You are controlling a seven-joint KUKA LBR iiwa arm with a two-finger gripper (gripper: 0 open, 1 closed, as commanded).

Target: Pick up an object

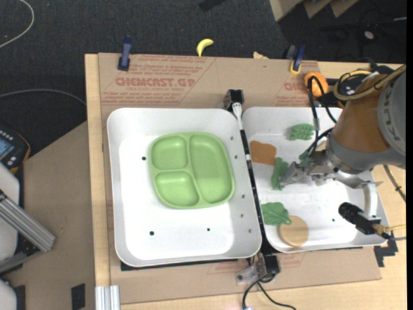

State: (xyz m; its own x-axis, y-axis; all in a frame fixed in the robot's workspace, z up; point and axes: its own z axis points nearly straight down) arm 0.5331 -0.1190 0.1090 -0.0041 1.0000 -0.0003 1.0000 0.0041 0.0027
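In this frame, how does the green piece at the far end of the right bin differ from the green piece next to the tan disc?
The far green piece is small, bumpy and a duller green; the near green piece is larger, flatter, leaf-like and brighter. The far one lies apart from other items, while the near one touches the tan disc. Both are green and rest on the floor of the right bin.

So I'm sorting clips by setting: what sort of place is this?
Probably a robotics lab bench: an arm over two white bins, a board clamped to the bench, cables on dark carpet.
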